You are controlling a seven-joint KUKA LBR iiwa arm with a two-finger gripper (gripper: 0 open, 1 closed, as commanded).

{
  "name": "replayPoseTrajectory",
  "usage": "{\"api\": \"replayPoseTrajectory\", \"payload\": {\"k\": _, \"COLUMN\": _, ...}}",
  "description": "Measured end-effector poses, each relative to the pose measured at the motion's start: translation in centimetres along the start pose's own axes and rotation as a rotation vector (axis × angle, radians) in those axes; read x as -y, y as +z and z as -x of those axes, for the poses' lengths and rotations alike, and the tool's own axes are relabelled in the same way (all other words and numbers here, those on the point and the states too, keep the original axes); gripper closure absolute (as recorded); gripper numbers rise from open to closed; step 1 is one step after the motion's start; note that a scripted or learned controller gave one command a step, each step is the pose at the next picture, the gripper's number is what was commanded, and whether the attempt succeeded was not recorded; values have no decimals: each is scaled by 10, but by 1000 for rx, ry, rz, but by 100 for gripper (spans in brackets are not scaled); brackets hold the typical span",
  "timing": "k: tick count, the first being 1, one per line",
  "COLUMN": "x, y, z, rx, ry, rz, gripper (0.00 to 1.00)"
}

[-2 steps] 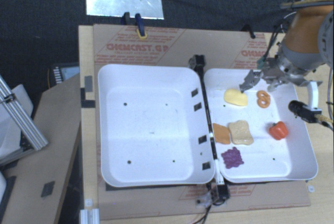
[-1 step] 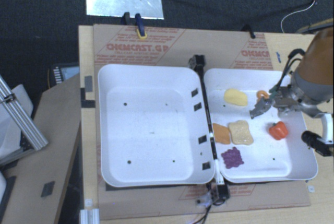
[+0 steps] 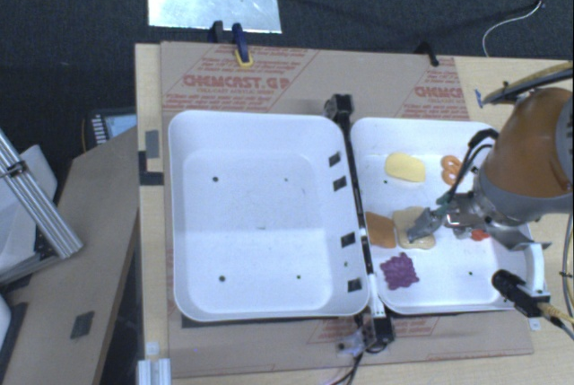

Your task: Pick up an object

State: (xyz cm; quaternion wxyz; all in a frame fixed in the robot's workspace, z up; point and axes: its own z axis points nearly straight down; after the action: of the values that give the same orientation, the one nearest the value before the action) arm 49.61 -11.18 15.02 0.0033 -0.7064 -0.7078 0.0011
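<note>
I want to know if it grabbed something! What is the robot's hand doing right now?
Gripper: down over the tan object in the right bin; a grasp cannot be told.

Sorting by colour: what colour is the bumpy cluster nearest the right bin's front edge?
Purple; the cluster shows best in the camera view.

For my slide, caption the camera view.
Claw low over a tan item in the right bin, beside purple grapes.
</note>
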Motion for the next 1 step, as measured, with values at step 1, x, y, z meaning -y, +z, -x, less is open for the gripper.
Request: {"api": "replayPoseTrajectory", "payload": {"k": 1, "x": -4, "y": -13, "z": 2, "rx": 4, "ry": 0, "rz": 10, "gripper": 100}}
